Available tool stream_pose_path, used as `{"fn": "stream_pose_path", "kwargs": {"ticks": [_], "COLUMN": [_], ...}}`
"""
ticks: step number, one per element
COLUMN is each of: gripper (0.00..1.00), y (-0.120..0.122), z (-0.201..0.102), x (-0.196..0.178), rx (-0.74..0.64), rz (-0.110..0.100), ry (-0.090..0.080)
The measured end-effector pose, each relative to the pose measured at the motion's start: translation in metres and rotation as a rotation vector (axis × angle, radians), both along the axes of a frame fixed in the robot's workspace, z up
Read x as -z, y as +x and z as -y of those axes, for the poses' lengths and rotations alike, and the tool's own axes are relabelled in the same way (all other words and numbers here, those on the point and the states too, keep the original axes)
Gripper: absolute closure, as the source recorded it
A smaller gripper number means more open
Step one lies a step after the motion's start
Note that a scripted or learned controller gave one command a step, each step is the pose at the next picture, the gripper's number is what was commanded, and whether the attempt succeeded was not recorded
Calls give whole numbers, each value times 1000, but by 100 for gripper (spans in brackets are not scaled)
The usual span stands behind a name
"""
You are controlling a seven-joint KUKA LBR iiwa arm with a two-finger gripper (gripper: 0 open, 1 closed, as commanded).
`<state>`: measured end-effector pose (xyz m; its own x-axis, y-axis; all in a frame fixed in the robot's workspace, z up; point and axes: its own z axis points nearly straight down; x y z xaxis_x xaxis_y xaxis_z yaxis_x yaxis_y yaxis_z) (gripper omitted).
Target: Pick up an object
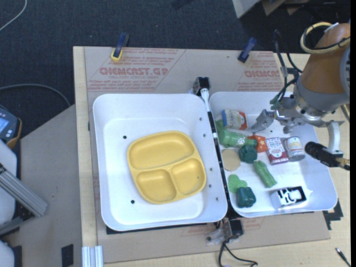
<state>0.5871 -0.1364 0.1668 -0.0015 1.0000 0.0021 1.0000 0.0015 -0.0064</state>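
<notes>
We see two shallow white plastic bins side by side on a cardboard-covered table [167, 65]. The left bin [111, 115] holds a single yellow plastic plate with three compartments [166, 166], lying flat near the bin's middle. The right bin [325, 188] holds the small objects among which the task's thing is to be found; we count roughly ten. Near its far left corner lies one small white packet with a red and blue label [235, 118]; just below it lies one green elongated piece [229, 136]. Toward the middle we see one orange-red piece [257, 143], one dark green block [248, 153], one red and white carton [276, 150] and one small white can lying on its side [294, 148]. Lower down are one pale tan disc [231, 160], one green cucumber-shaped piece [265, 173], one light green leaf-shaped piece [236, 182] touching one dark green pepper-shaped piece [245, 196], and one black and white box [290, 196] near the front edge. The grey arm with its orange band [325, 65] reaches in from the right, and its silver pincer [276, 119] hangs over the far part of the right bin with its fingers spread and nothing between them. Two clamps grip the table's far edge: one yellow and blue [119, 47], one blue [247, 50].
</notes>
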Motion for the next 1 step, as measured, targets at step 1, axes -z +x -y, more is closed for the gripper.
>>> {"fn": "stream_pose_path", "kwargs": {"ticks": [1], "gripper": [0], "y": [3], "z": [0], "x": [60], "rx": [4], "rz": [10], "ry": [-11]}}
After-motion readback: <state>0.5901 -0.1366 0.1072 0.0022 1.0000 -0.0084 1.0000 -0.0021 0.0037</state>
